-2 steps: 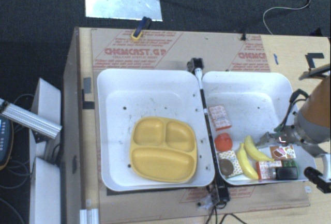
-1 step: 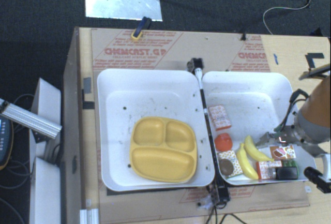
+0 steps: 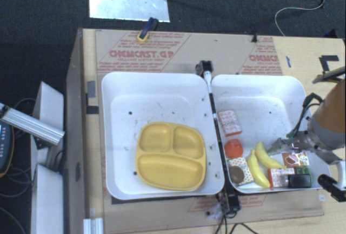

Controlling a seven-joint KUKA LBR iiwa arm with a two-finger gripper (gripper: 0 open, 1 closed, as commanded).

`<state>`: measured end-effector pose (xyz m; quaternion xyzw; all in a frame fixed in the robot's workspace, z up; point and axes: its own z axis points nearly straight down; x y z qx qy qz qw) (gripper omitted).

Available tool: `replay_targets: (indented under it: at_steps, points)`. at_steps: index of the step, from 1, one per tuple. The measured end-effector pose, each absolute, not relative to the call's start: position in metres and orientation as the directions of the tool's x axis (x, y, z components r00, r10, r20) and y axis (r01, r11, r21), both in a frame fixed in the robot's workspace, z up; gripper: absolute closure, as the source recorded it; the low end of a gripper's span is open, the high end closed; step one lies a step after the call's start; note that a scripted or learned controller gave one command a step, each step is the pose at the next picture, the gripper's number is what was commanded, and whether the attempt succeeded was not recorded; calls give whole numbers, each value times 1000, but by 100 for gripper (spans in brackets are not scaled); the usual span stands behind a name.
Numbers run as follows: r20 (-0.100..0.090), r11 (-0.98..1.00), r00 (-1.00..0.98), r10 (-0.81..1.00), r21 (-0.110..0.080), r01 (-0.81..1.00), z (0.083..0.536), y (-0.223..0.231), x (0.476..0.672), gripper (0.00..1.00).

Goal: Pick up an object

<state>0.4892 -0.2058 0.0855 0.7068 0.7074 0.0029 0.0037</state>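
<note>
From my overhead feed I see the two white bins side by side on the tabletop. The left bin carries a yellow divided plate, lying flat toward its near right side. The right bin holds the loose things, all crowded into its near half: a small red-and-white packet close to the divider, a red round piece just below it, a brown-and-white speckled item at the near edge, and two bananas lying side by side at a slant. Right of the bananas sit a few small printed boxes and a dark block.

My arm comes in from the right, and the gripper is low over the boxes beside the bananas. I cannot tell how it stands or whether it has anything.
</note>
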Motion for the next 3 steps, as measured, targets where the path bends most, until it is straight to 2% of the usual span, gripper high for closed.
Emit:
replay_targets:
  at_steps: [1, 2, 3]
  points:
    - [-1, 1, -1, 1000, 9, 1000, 85, -206, 489, 0]
    - [0, 3, -3, 1000, 14, 1000, 96, -205, 491, 100]
    - [0, 5, -5, 1000, 4, 1000, 164, -142, 508, 100]
